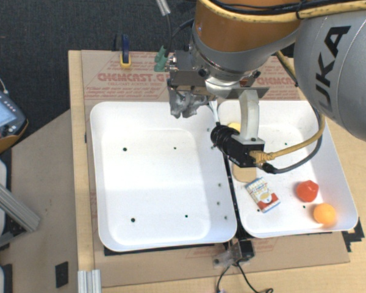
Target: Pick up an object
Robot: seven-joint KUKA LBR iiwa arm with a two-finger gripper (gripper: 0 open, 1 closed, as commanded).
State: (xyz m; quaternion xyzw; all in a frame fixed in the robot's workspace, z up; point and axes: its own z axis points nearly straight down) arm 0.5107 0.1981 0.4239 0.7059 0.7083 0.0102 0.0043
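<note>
End effector [184, 105] hangs over the far edge of the left white bin [152, 182]; open or closed, I cannot tell. Red round object [307, 191], orange ball [324, 213] and small printed carton [262, 196] lie toward the near edge of the right white bin [299, 118].

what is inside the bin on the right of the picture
The right bin holds a small carton, a red object and an orange ball near its front. A yellow thing is half hidden by the arm, which covers the far end.
</note>
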